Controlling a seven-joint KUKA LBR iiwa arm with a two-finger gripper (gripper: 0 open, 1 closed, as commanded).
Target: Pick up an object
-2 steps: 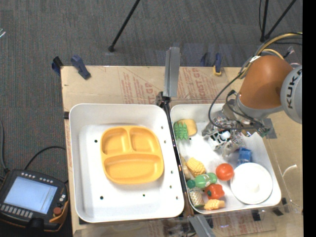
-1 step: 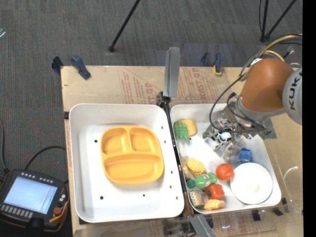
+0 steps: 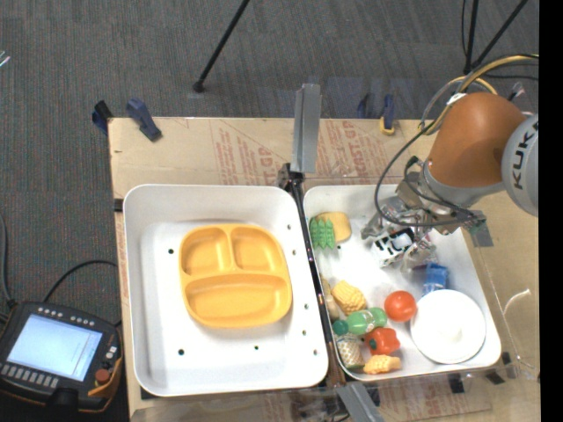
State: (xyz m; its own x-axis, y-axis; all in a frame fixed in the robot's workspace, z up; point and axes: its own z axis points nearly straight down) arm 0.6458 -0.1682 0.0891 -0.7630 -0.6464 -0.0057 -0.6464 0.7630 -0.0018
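My gripper hangs low over the upper middle of the right bin, below the orange wrist band. Its tips are dark and crowded, and a small black-and-white piece shows among them. Just right of it lies a blue toy. A red tomato sits below the gripper. A green-and-yellow corn piece lies at the bin's upper left. Along the bin's lower left are a yellow corn cob, a green toy, a red pepper and other small play foods.
A white round plate fills the right bin's lower right corner. The left bin holds a yellow divided tray. A grey post rises between the bins at the back. A teach pendant lies at lower left.
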